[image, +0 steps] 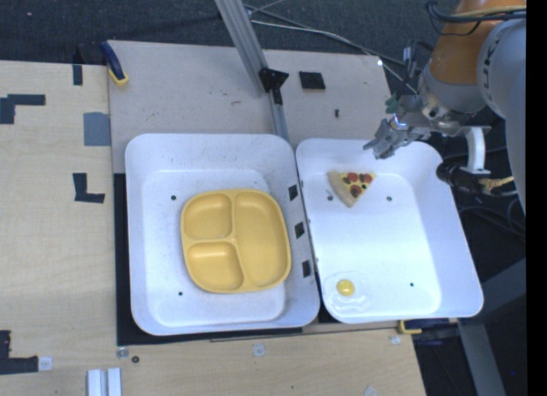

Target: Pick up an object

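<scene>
We look down on a pale wooden bench (pixel 51 240) that fills the left and lower parts of the frame, marked with several dark tape patches along its left side. A lighter board (pixel 197 86) lies across the upper middle, and on it sit two shallow white bins side by side. The left bin (pixel 149 215) holds a yellow divided plate (pixel 233 240) with three compartments, lying flat near the bin's centre. The right bin (pixel 427 249) holds a pizza slice (pixel 349 186) in its upper part and a fried egg (pixel 346 290) near its lower left corner; the two lie well apart.

A grey metal post (pixel 239 22) slants down from the top of the frame to a black bracket (pixel 273 79) just above the gap between the bins. A blue and yellow clamp (pixel 114 62) sits at the upper left corner of the board. Beyond the bench, the top of the frame shows dark floor (pixel 102 1) crossed by thin cables.

The arm (pixel 479 44) enters at the upper right. Its gripper (pixel 382 145) hangs over the upper rim of the right bin, just up and to the right of the pizza slice, not touching it. We cannot tell how the tool is set; we see nothing in it.
</scene>
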Robot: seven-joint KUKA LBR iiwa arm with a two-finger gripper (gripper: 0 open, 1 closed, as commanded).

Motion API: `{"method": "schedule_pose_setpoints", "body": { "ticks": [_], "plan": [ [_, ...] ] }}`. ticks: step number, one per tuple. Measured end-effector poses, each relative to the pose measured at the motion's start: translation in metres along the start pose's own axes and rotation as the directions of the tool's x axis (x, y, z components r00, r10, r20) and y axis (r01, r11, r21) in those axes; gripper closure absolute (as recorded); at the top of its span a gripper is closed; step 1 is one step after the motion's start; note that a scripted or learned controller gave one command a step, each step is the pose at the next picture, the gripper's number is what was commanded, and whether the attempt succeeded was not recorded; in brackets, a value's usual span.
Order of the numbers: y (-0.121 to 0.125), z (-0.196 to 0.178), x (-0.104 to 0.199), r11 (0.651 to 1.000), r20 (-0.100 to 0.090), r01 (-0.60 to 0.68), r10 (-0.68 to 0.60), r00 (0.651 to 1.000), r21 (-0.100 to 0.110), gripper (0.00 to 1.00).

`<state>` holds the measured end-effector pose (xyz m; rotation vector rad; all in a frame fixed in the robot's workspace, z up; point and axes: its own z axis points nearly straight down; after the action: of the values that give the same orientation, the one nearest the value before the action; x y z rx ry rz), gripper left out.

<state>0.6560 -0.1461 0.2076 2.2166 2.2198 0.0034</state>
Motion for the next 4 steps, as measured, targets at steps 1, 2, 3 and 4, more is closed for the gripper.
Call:
{"method": "schedule_pose_setpoints", "body": {
  "ticks": [1, 2, 3, 4],
  "plan": [
    [0.001, -0.030, 0.001, 1.000, -0.001, 0.000, 0.000, 1.000, 0.002, 1.00],
    [-0.023, -0.036, 0.053, 1.000, -0.003, 0.004, -0.004, 1.000, 0.006, 1.00],
    [-0.038, -0.042, 0.100, 1.000, -0.003, 0.004, -0.004, 1.000, 0.007, 1.00],
    [-0.047, -0.038, 0.148, 1.000, -0.003, 0.004, -0.004, 1.000, 0.008, 1.00]
  ]
}}
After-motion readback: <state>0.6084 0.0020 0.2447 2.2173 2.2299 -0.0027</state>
